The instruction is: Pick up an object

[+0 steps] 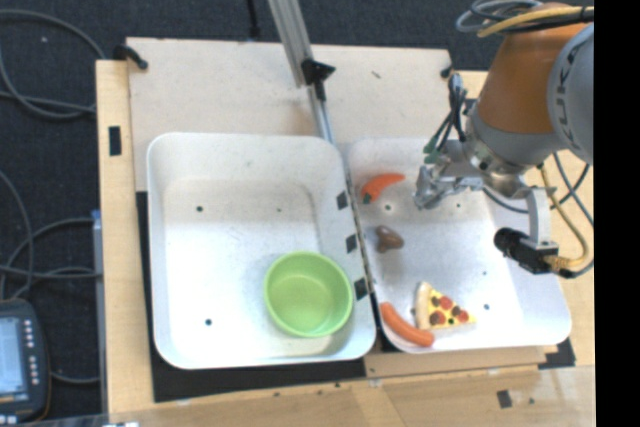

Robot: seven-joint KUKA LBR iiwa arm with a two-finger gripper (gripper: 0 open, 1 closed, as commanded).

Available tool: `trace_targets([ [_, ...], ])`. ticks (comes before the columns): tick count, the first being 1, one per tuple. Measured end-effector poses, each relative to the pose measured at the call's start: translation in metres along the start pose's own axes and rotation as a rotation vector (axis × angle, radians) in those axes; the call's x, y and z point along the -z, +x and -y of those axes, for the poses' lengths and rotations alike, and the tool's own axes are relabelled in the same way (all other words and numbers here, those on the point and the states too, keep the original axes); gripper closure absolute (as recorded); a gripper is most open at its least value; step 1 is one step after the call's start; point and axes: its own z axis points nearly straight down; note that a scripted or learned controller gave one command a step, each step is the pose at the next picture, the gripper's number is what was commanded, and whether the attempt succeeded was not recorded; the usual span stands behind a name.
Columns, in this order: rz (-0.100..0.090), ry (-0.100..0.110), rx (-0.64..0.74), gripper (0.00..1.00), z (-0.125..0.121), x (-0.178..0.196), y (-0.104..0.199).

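Pincer (pixel 428 195) hangs near carrot (pixel 381 184); brown lump (pixel 388 238) lies below.

Green bowl (pixel 308 292) in left bin (pixel 200 165); toy food in right bin (pixel 520 300).

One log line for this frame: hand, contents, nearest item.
hand: over right bin | holding: nothing visible | nearest: carrot | left bin: green bowl

One fixed camera here, mounted high above the bench (pixel 240 85), looking down at a slant. It takes in both white bins (pixel 200 165) side by side, plus dark floor around the bench. The arm (pixel 530 85) enters from the frame's right side.
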Motion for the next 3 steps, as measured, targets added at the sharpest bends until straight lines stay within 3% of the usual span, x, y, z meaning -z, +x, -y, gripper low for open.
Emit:
trace_targets([
  [1, -0.001, 0.001, 0.001, 1.00, -0.009, 0.011, 0.056],
  [3, 0.001, 0.002, -0.001, 1.00, -0.025, -0.001, 0.151],
])
